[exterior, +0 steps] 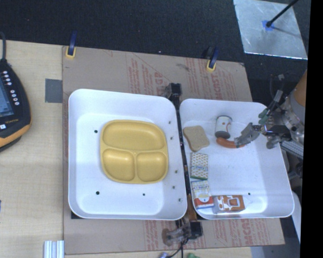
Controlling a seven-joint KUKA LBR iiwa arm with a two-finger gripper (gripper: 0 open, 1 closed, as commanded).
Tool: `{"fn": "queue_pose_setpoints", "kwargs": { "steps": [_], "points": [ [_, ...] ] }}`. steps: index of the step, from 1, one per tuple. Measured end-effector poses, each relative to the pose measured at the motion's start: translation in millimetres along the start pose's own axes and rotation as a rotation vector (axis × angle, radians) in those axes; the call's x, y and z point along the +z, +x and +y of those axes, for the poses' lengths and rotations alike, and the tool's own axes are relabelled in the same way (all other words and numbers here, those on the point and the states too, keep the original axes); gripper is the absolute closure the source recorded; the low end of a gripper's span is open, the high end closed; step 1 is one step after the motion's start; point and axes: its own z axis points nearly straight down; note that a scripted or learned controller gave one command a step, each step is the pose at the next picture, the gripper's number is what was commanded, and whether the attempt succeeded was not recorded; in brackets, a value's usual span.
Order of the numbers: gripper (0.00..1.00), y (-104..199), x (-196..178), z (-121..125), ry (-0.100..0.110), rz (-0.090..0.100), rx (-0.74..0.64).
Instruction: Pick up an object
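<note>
My gripper (258,138) hangs over the right side of the right bin (266,178), open, with nothing between its fingers. Its left finger (247,134) ends just beside the right tip of an orange curved piece (226,142). A small grey can (223,125) lies just above that piece. Further left in the bin a tan slice-shaped thing (196,137) rests near the wall. Below it lie a patterned packet (199,165), a second packet (201,193) and a small orange-and-white box (230,203).
The left bin (82,165) holds a yellow divided plate (134,151). A black-and-orange pendant (5,108) lies on the bench at far left. Clamps (211,62) pin the cardboard under the bins. The right bin's middle floor (245,172) is bare.
</note>
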Motion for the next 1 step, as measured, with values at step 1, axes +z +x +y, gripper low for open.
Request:
{"fn": "queue_pose_setpoints", "kwargs": {
  "steps": [1],
  "points": [
    [0.00,-11.7,123.2,57.2,0.003,-0.001,-0.001]
  ]
}}
